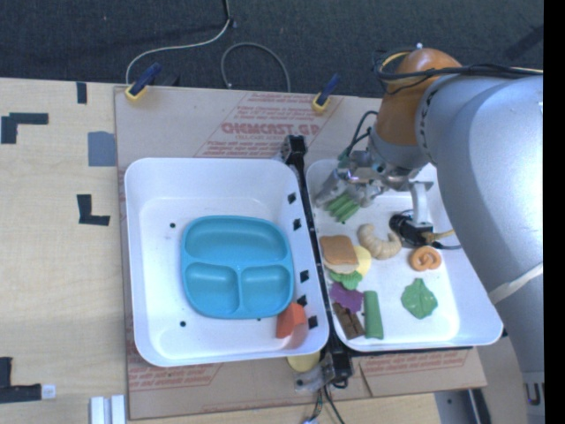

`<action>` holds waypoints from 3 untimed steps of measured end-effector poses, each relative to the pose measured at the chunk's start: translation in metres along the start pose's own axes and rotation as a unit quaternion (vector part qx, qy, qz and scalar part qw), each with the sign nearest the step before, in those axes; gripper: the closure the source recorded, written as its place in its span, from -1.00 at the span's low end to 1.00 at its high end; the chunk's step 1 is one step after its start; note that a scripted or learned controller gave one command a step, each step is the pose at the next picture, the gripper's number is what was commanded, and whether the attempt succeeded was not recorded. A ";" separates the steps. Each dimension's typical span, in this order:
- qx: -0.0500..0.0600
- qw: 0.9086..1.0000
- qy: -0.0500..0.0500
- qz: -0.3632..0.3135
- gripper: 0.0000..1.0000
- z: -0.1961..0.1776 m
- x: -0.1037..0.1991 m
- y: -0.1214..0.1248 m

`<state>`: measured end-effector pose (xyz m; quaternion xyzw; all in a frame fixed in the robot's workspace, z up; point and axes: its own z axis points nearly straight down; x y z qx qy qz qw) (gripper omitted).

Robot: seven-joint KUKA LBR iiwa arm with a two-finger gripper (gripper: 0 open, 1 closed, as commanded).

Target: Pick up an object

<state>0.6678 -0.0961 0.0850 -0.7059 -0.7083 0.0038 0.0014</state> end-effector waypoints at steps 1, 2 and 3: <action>-0.005 1.000 0.000 0.001 1.00 -0.011 0.001 0.001; -0.006 1.000 0.002 0.001 1.00 -0.105 0.027 -0.076; -0.004 1.000 0.002 -0.001 1.00 -0.121 0.073 -0.079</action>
